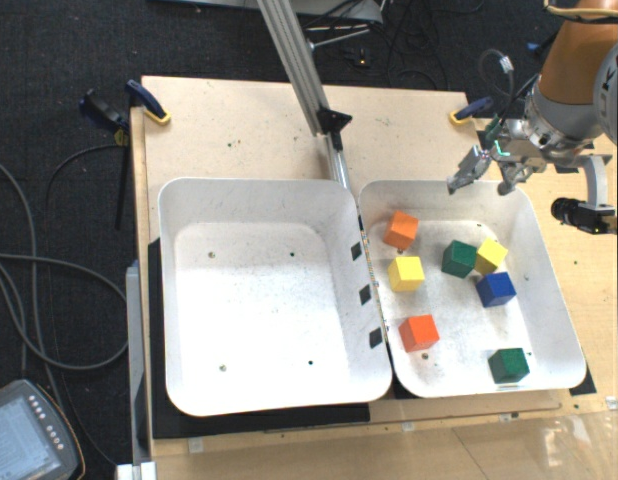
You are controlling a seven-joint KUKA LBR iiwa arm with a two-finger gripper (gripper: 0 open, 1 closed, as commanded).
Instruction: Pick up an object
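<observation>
White moulded plastic forms both shallow bins on the pale, speckled table [239, 118]. Left bin [179, 268] — rounded corners, smooth floor with a few dark specks, wide open room. Right bin [549, 288] holds seven small cubes with crisp edges: an orange cube [400, 230] near the dividing rim, a yellow cube [407, 272], a red-orange cube [420, 332], a dark green cube [459, 259] touching a second yellow cube [491, 255], a blue cube [496, 289] just below, and a green cube [509, 365] near the front wall. Hand [488, 173] — fingers spread, pinching nothing — sits above the right bin's far rim, apart from all cubes.
</observation>
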